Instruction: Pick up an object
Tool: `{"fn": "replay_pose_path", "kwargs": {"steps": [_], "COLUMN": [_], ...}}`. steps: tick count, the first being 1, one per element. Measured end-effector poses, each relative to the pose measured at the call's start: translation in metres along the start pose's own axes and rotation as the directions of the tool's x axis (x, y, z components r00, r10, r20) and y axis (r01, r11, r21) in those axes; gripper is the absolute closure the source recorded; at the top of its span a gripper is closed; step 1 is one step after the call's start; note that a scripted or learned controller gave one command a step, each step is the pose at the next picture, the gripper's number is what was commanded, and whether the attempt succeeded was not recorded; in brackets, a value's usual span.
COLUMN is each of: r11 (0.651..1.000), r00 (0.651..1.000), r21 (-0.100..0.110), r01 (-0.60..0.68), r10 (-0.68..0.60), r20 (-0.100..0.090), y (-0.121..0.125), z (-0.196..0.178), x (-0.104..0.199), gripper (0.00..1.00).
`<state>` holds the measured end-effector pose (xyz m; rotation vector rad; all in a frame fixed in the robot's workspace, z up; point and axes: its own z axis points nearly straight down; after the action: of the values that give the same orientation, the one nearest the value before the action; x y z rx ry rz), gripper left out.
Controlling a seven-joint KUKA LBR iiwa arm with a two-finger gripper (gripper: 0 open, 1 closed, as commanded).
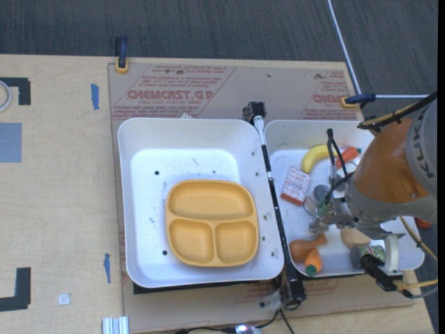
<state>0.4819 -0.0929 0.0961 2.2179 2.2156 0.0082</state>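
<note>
Two white bins sit side by side on the counter (55,207): the left bin (132,186) holds a yellow three-compartment tray (211,222), while the right bin (278,134) holds a banana (316,156), a red-and-white packet (295,186), an orange carrot-like toy (313,261) beside a brown piece (307,245), and further small items partly hidden by the arm. The pincer (327,214) is lowered over the middle of the right bin, just right of the packet and above the brown piece. Whether it is spread or pressed together cannot be told.
</note>
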Motion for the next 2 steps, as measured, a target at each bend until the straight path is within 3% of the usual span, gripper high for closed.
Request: {"fn": "replay_pose_path", "kwargs": {"steps": [1,2], "r11": [1.0,1.0], "r00": [1.0,1.0], "r21": [0.0,0.006], "r01": [0.0,0.0], "r10": [0.0,0.0], "r20": [0.0,-0.001], "y": [0.0,-0.002], "z": [0.0,0.01], "x": [0.0,-0.01], "gripper": [0.0,0.0]}}
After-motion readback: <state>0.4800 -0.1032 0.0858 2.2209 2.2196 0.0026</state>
